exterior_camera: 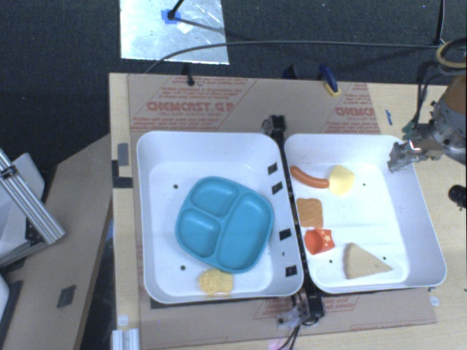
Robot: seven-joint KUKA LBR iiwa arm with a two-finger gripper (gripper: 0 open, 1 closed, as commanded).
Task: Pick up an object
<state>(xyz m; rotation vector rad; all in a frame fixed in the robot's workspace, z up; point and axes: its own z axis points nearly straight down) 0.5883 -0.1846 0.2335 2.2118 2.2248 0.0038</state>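
Observation:
The right bin [408, 195] holds an orange sausage [309, 177], a yellow lemon-like piece [341, 179], a brown toast-like square [310, 212], a red piece [319, 240] and a tan wedge [365, 262]. In the left bin [157, 159] lies a blue divided plate [225, 224] with a small yellow piece [216, 282] by its near edge. My gripper [403, 154] hangs at the right bin's far right corner, well apart from every object, with nothing seen in it.
A black divider clip strip [284, 195] runs between the two bins. Cardboard [219, 100] lies under the bins. A shiny metal sheet [173, 20] sits at the back left, and an aluminium rail [29, 206] stands at the left edge.

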